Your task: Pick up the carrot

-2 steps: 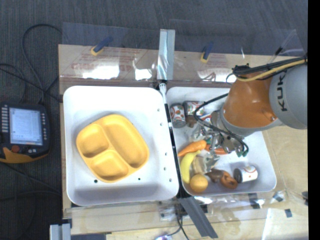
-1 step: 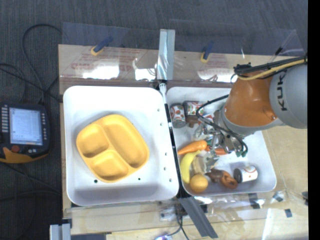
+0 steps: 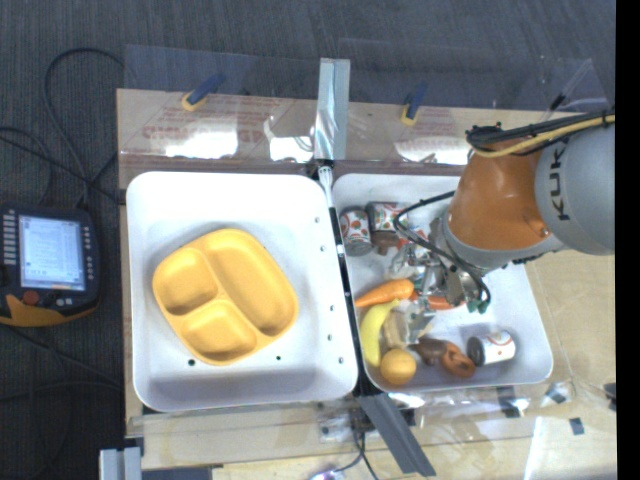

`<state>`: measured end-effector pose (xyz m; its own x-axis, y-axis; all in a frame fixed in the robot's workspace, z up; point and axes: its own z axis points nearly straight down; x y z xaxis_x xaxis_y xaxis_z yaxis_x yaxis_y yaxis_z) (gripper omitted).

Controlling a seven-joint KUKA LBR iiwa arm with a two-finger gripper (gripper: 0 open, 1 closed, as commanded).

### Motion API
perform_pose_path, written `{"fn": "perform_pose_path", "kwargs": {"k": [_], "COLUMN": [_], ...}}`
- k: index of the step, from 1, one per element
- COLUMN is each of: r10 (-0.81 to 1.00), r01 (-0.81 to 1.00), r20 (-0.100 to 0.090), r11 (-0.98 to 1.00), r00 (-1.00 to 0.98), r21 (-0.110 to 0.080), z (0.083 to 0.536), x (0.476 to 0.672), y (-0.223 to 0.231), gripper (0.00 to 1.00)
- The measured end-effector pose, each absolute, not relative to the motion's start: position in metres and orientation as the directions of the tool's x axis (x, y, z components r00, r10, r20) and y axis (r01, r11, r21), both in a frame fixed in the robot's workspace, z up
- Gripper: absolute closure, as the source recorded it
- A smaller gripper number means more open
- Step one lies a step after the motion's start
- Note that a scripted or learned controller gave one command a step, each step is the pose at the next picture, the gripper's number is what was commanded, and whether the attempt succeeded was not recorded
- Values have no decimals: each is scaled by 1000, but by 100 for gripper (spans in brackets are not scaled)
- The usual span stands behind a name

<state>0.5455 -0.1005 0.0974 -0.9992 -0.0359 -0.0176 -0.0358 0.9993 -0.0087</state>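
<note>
Pincer (image 3: 432,286) state first: it hangs low over the right bin (image 3: 530,313), under the orange wrist, and the view from above is too cluttered there to tell whether it is released or clenched, so I cannot tell; nothing is plainly seen held in it. Going from the left, the left bin (image 3: 150,208) carries a yellow divided tray (image 3: 224,294) and plays no part in the pick. Next, across the divider in the right bin, the carrot (image 3: 385,292) lies near that bin's left wall, its long axis running roughly left to right with a slight upward tilt toward the right, and its right end reaches in just beside the pincer. So the carrot lies to the left of the pincer in this view, very close, perhaps touching at the tip. Just below it sit a banana (image 3: 372,333) and a round yellow fruit (image 3: 397,366), crowding the carrot's lower side. My judgement is that the coming move turns on a short shift to the left along the carrot's length, closing across its narrow width and not end on.
</note>
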Motion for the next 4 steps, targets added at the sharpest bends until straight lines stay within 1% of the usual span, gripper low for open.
{"fn": "perform_pose_path", "kwargs": {"k": [1, 2, 3, 4], "r10": [103, 272, 273, 273], "r01": [103, 272, 273, 273], "r20": [-40, -17, -36, -34], "r11": [995, 962, 962, 962], "r00": [-994, -962, -961, -961], "r21": [-3, -1, 1, 0], "z": [99, 97, 110, 109], "x": [520, 530, 534, 534], "y": [-101, -102, -102, -102], "gripper": [0, 0, 100, 0]}}
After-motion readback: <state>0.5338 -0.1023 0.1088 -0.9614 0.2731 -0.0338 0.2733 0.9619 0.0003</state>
